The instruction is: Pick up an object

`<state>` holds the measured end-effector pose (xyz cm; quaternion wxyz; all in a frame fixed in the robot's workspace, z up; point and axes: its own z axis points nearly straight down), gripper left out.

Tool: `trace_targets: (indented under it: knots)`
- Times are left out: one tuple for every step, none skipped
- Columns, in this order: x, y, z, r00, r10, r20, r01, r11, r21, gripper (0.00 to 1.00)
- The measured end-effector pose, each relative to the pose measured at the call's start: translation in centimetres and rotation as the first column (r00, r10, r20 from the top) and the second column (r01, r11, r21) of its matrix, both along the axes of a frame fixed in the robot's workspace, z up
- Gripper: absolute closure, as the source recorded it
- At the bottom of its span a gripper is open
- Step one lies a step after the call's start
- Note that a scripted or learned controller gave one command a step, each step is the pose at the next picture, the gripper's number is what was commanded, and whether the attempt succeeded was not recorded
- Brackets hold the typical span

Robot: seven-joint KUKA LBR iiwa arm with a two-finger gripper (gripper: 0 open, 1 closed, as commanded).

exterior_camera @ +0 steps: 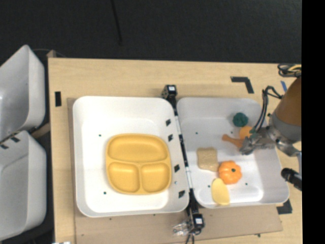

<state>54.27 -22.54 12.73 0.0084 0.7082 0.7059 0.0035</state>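
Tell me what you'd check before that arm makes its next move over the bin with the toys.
1. End effector over the right bin: ok.
2. Object near it: orange piece beside it: ok.
3. Anything held between its fingers: cannot tell.
4. Green ball apart from the orange piece: ok.
5. Pumpkin, tan block and yellow piece lie away from the end effector: ok.
6. Yellow tray sits in the left bin, out of the way: ok.
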Motion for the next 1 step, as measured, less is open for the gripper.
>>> trace_targets:
  knots:
    - [-0.69,-0.06,4.54,1.0,0.002,-0.015,-0.002,1.0,0.006,1.0]
